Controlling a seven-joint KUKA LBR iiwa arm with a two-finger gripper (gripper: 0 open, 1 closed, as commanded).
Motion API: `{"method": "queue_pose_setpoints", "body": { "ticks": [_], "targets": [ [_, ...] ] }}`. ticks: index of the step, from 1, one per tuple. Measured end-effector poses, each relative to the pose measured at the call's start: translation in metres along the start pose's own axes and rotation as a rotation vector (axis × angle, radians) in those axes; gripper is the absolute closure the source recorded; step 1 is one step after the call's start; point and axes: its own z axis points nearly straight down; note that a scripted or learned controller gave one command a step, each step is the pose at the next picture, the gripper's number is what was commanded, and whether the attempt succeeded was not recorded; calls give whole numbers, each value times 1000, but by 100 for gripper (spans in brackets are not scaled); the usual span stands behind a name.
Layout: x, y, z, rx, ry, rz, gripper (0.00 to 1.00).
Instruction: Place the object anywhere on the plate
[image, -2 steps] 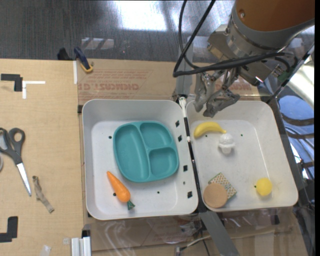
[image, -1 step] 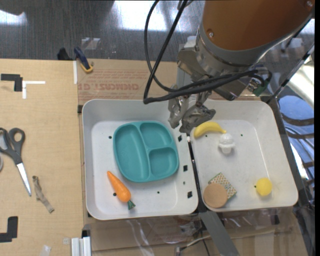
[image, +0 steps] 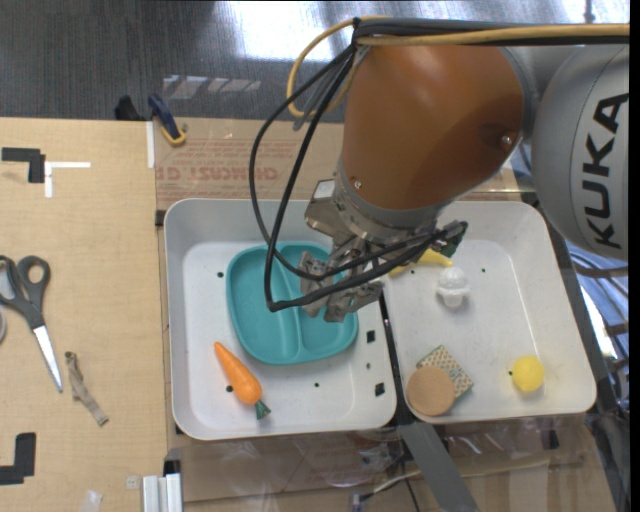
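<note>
- The end effector (image: 338, 290) hangs over the right part of the teal plate (image: 262, 310) in the left bin (image: 190, 330); cables and the wrist cover it, so I cannot tell its state or whether it carries anything.
- The likeliest object — a toy carrot (image: 238, 376) — lies on the bin floor just beside the plate's lower left rim.
- It looks light, stiff and smooth, probably plastic; best taken across its thick orange middle.
- Orange body, small green stalk end — tapered, so it may slip.
</note>
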Motion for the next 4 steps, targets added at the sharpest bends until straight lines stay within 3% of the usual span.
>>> {"method": "queue_pose_setpoints", "body": {
  "ticks": [1,2,3,4],
  "targets": [
    [58,-12,-18,1,0,11,100],
    [10,-3,69,-1,0,-416,100],
    [-14,26,196,-2,1,-472,100],
    [-59,2,176,-1,-1,-519,100]
  ]
}}
